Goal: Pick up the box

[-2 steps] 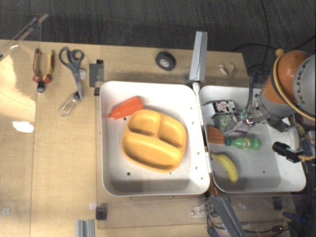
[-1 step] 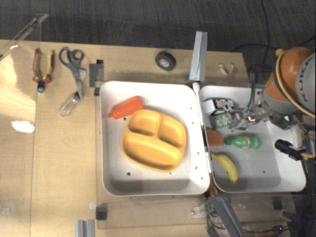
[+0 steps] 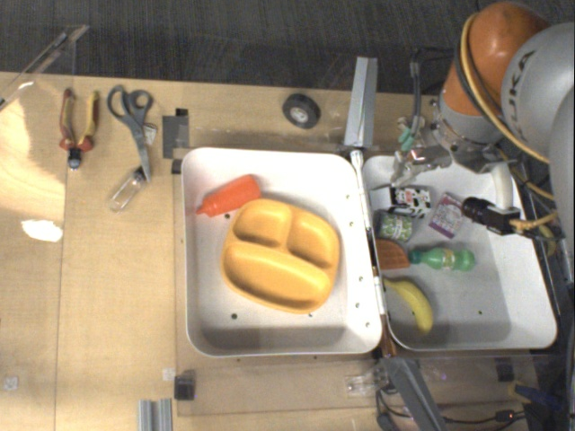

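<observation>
Gripper (image 3: 415, 155) low over right bin (image 3: 526, 330), upper-left corner; open or shut, cannot tell. Box (image 3: 411, 200) flat on bin floor just below gripper, apart from it. Purple packet (image 3: 445, 215) beside box; green bottle (image 3: 442, 259), banana (image 3: 412, 301) nearer front.

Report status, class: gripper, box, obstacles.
Gripper above right bin's far end, nothing seen held. Box just below it. Purple packet and can crowd the box.

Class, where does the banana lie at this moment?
In the camera view, the banana lies in the right bin, near its left wall, just below the green bottle.
</observation>
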Controlling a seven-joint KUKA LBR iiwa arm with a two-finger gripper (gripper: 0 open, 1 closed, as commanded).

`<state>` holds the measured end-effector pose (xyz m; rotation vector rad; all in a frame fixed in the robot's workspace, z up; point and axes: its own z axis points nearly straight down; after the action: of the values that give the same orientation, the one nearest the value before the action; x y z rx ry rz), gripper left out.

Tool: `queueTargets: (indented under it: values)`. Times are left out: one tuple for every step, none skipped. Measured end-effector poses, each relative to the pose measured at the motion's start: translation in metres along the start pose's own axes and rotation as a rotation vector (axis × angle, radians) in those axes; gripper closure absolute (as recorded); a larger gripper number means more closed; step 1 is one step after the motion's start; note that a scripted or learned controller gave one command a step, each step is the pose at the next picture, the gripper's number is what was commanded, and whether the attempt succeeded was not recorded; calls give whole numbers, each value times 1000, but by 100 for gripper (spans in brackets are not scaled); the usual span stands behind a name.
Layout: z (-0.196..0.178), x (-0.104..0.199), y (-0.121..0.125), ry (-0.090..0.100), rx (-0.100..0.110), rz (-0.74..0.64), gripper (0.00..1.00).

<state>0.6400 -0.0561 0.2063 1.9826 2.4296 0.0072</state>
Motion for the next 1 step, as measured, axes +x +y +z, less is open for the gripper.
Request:
queueTargets:
  values:
    - [0,0,0,0,1,0,0]
